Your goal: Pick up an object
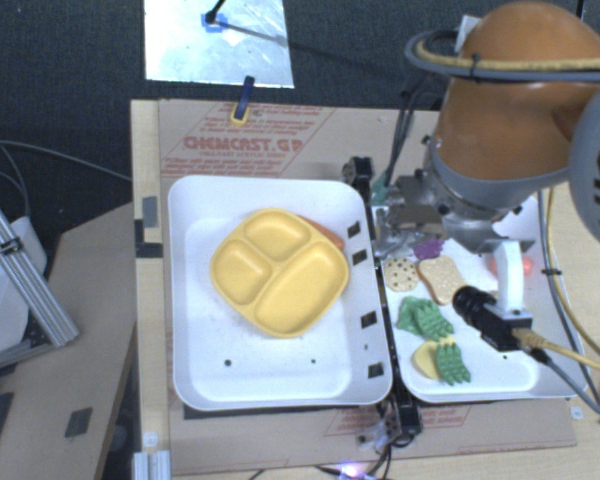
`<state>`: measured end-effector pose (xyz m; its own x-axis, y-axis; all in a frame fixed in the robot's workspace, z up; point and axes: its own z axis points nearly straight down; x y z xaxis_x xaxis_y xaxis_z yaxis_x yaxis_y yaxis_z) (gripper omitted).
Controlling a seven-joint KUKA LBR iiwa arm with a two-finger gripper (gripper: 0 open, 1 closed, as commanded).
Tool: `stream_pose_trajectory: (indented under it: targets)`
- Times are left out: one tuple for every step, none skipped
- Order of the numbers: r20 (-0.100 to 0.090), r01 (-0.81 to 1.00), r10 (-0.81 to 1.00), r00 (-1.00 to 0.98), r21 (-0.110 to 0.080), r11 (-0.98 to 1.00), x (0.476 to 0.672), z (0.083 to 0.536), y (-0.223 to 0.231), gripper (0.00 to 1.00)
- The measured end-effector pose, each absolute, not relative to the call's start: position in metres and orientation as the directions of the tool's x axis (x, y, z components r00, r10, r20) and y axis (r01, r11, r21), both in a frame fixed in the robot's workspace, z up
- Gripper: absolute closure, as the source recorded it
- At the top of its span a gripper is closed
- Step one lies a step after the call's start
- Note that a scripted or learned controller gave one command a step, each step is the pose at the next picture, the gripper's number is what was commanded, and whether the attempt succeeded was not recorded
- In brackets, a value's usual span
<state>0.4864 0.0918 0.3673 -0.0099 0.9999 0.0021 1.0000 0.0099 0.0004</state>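
Cardboard-covered bench [260,133] on dark carpet [60,68]; two white bins [280,378]; pincer [405,230] state indiscernible.

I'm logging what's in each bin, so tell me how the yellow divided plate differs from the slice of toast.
The yellow divided plate is far larger than the toast slice. The plate is plain yellow with three compartments; the toast is flat, pale with a brown crust. The plate lies in the left bin, well away from the arm; the toast lies in the right bin, among other small items, just below the wrist. Both lie flat on a bin floor.
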Motion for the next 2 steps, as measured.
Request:
stream_pose_trajectory:
  targets:
    - [0.002, 1.000, 1.000, -0.007, 0.005, 0.007, 0.4869, 0.4046, 0.1169, 1.00]
    - [0.001, 1.000, 1.000, -0.011, 0.005, 0.011, 0.4874, 0.4142, 0.1157, 1.00]
